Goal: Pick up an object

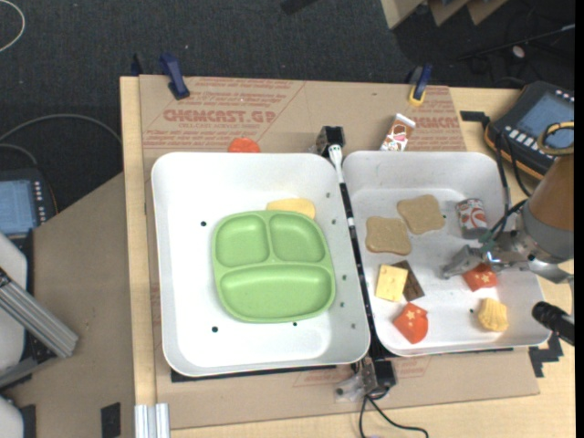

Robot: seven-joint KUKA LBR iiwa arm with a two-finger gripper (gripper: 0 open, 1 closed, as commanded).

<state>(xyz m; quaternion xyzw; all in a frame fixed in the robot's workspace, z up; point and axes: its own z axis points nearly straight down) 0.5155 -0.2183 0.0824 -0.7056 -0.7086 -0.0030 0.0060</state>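
- The gripper (467, 263) reaches into the right bin (429, 164) from the right edge. Its metal fingers (456, 265) point left and low over the bin floor. They look spread, with nothing between them.
- A red toy strawberry (481, 278) lies just beside the fingertips, on their lower right. It is small and glossy; whether it touches the fingers I cannot tell.
- Two flat tan bread slices sit in the upper middle of that bin. The left bread slice (388, 235) and the right bread slice (421, 213) have rounded corners and a matte face. Their edges are close together.
- A yellow cheese wedge (392, 282) lies below the bread, with a dark brown piece (412, 286) just beside it on the right.
- A second red piece with pale speckles (411, 322) rests near the front wall of the bin.
- A lumpy yellow piece (493, 315) lies in the front right corner.
- A small red-and-white can (471, 213) lies tilted near the right wall, above the gripper.
- The left bin (182, 272) holds a green divided plate (272, 265) of smooth plastic, with rounded corners and three compartments.
- A pale yellow rounded piece (292, 207) touches the plate's far rim.
- Both bins are shallow, white and glossy, and rest on a brown cardboard sheet (219, 108) with red print.
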